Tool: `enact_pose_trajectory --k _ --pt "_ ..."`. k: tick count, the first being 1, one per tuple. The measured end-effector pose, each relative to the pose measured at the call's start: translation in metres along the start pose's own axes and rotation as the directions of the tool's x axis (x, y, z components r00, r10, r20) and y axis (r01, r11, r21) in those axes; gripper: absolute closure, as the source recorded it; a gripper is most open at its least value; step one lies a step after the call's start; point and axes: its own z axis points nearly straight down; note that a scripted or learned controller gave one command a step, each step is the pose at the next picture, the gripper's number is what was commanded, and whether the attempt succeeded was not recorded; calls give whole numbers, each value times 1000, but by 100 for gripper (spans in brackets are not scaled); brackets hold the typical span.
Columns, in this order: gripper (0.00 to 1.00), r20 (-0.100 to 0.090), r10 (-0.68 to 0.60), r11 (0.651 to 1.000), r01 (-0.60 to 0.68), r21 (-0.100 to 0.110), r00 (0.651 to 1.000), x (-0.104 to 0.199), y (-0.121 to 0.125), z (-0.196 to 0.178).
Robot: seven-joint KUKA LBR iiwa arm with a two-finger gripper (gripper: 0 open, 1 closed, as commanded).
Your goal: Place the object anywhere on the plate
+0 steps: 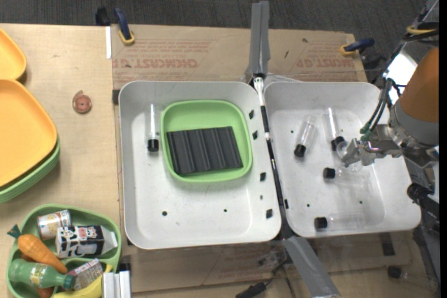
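Note:
A green square plate [207, 107] lies in the left bin [140, 206], and a dark grey ridged slab [204, 150] rests flat on it. Left of the plate lies a clear tube with a black cap [152, 129]. Several more clear, black-capped tubes are scattered in the right bin [391, 216], among them one tube [304, 137] near its left side and another [334, 132] near its middle. My gripper [355, 153] hangs low over the right bin's right half, beside a clear tube there. Nothing can be made out in its grasp.
Stacked yellow plates [24, 136] sit on the bench at far left, with a green bowl of toy food [63, 248] below them. Clamps [124, 30] [356, 47] hold the cardboard behind the bins. A grey divider bar [259, 38] stands between the bins.

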Motion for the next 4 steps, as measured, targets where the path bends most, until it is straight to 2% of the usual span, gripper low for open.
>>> enact_pose_trajectory --k 1,2,3,4 --pt "100 1 -73 997 73 -2 997 28 1 -14" --pt "100 2 -247 969 247 -1 969 64 13 -27" --pt "100 1 -365 931 365 0 931 92 27 -8" --pt "100 4 -547 837 547 -2 837 144 49 -9"
